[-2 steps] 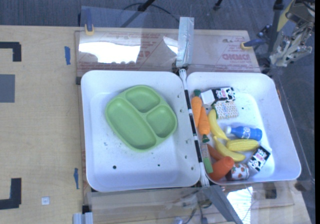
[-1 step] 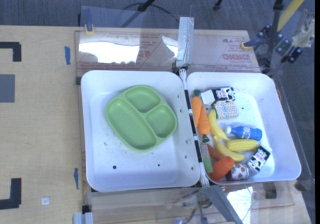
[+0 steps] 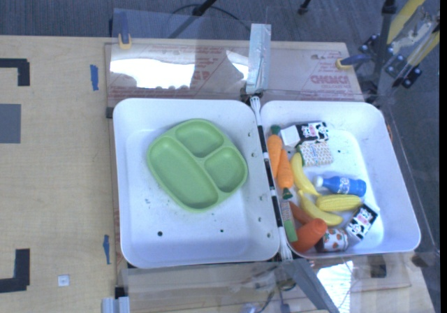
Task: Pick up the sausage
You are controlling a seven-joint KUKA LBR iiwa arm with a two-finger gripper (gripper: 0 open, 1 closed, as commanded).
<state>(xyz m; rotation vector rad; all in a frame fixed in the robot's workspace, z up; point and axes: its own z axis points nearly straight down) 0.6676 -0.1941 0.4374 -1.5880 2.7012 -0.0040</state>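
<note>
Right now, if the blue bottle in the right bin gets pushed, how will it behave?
The blue bottle lies on its side, so it would probably roll. It looks like smooth plastic, likely light and slippery. The corn beside it may block it.

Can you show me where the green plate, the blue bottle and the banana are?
green plate (image 3: 198, 163): camera view, on the ridge between its compartments.
blue bottle (image 3: 344, 186): camera view, on the middle of its body.
banana (image 3: 302, 177): camera view, on its curved yellow middle.

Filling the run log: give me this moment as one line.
task: pick up sausage | right bin: toy food piled along its left side | left bin: green divided plate | pick: not yet done
</note>
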